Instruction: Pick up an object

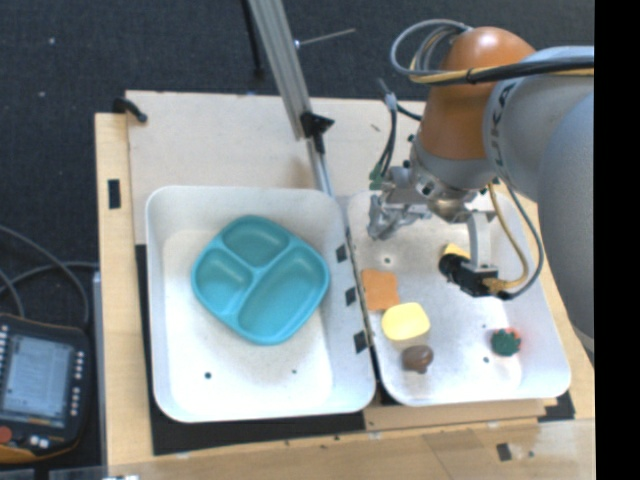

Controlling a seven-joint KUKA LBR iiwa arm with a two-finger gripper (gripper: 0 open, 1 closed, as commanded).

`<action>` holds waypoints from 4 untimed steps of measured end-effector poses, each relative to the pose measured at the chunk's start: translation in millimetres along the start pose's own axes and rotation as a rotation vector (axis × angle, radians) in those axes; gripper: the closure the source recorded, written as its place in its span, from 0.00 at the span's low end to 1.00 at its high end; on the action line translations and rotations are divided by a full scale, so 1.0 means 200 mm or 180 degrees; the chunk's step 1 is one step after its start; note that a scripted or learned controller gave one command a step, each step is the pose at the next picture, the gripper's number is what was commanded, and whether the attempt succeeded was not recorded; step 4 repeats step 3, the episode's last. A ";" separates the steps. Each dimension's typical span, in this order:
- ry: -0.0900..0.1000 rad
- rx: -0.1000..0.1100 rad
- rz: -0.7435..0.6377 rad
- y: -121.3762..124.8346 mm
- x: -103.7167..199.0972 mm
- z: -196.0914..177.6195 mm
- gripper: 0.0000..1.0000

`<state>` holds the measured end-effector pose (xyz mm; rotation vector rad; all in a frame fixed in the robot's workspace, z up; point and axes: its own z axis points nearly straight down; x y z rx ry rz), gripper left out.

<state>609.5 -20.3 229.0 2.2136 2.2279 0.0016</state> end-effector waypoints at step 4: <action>-0.0010 0.0004 0.0008 0.22 0.51 0.03 0.00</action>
